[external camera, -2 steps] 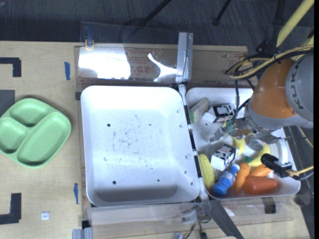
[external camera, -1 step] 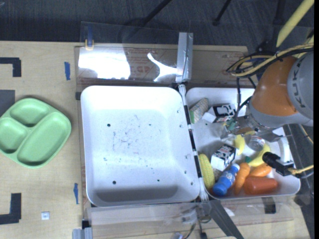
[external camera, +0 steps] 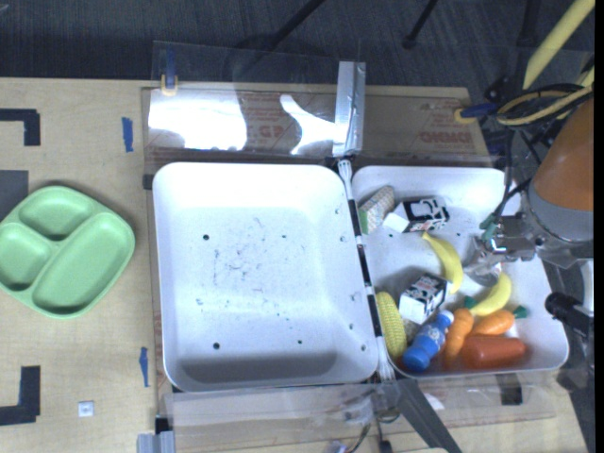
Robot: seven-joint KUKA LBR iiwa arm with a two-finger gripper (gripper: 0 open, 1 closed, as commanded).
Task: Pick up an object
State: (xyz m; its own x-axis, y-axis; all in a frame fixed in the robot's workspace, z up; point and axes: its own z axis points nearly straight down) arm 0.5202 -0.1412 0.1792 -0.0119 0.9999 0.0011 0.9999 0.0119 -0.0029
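Lying just below the gripper [external camera: 491,253]: banana [external camera: 494,296].

The arm [external camera: 566,182] reached in from three o'clock, its gripper [external camera: 497,241] pointing toward nine o'clock, wrist angled downward.

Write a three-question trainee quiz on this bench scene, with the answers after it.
1. True or false: the green divided plate lies inside the left bin.
2. Which bin holds the blue bottle? A) left bin B) right bin
3. Fill in: the corn cob lies along the right bin's ____ wall, seen from the camera.

Key
1. False: it lies on the bench, left of both bins.
2. B, beside the carrot.
3. Left.
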